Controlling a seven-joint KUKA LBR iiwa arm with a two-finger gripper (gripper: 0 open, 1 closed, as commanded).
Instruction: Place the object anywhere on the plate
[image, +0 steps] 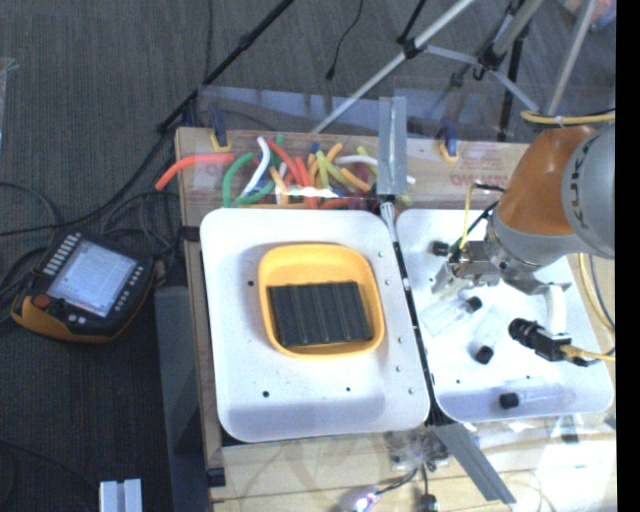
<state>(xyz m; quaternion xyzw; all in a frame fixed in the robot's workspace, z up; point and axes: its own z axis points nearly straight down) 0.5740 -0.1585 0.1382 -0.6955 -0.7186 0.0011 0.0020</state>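
A yellow plate (272, 275) sits in the left bin (300, 400), and a dark ribbed rectangular slab (318, 313) lies flat in it. My gripper (468, 282) hangs low over the upper left part of the right bin (560, 385), below the orange wrist band. A clear plastic piece (440, 315) lies on the bin floor just below and left of the gripper. Small black pieces are scattered around it: one (440, 247) above left, one (473, 303) right under the gripper and one (484, 352) lower down. Whether the gripper holds anything is hidden.
A clear tube with a black cap (512, 400) lies near the right bin's front wall. Coloured hoses (290, 170) are piled behind the left bin. A metal divider (392, 160) rises between the bins at the back. A handheld pendant (85, 285) lies on the floor at left.
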